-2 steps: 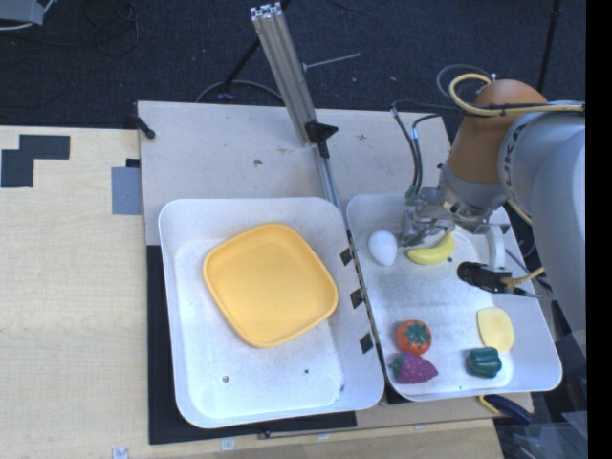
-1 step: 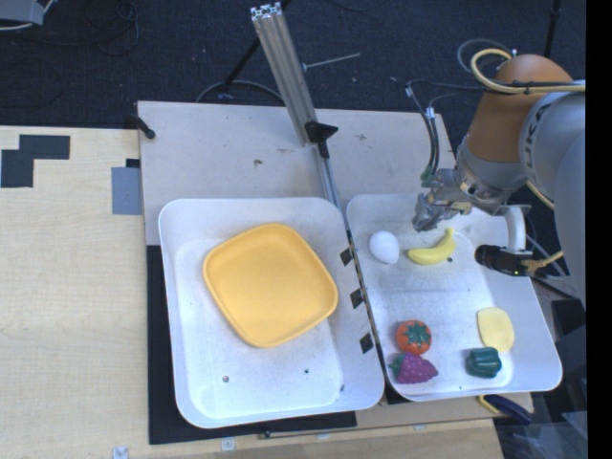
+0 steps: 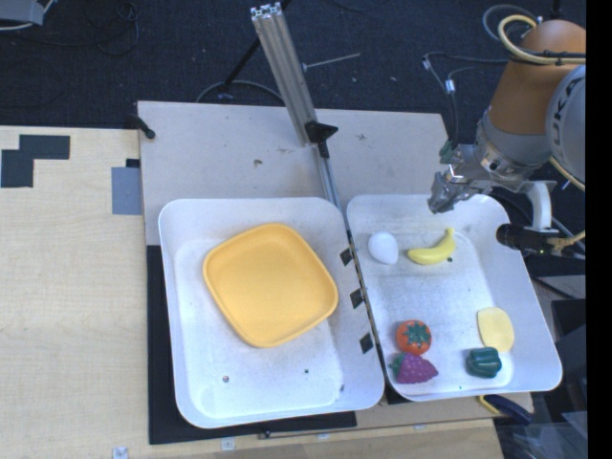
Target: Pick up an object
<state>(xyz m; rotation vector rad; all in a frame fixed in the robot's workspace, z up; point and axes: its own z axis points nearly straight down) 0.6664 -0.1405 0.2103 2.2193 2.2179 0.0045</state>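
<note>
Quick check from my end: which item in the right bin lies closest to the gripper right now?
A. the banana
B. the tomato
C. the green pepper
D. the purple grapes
A. The banana lies in the upper part of the right bin, just below the gripper, while the tomato, purple grapes and green pepper sit at the bin's near end.

Around me the floor (image 3: pixel 143 36) is dark carpet strewn with black cables (image 3: pixel 105 8). A pale wooden surface (image 3: pixel 67 295) lies to one side, and a slanted aluminium rail (image 3: pixel 285 70) crosses the grey board (image 3: pixel 382 151).
</note>
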